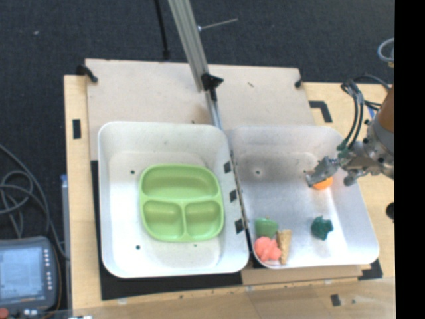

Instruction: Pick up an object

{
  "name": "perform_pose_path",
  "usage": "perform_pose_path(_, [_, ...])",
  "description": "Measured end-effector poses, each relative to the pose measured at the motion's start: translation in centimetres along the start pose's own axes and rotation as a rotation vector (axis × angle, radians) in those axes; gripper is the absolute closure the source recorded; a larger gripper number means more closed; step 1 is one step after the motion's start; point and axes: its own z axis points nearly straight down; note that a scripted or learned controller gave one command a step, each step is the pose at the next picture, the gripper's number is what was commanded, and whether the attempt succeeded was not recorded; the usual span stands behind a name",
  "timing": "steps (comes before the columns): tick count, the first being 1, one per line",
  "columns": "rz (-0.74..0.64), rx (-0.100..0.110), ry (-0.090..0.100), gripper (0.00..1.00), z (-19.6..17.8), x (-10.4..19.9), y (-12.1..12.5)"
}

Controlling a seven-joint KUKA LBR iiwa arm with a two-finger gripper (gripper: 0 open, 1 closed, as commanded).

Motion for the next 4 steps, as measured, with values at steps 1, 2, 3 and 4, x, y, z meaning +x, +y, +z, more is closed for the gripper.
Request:
perform_pose_path(1, [0.002, 0.000, 0.000, 0.00, 0.0, 0.0, 0.0])
perform_pose_path(2, [0.003, 0.007, 0.000, 0.00, 6.3, -0.3, 0.1])
perform_pose_path(3, [0.003, 0.006, 0.000, 0.00, 10.6, -0.1, -0.3])
perform_pose_path(4, [0.004, 0.006, 0.000, 0.00, 15.0, -0.8, -0.2])
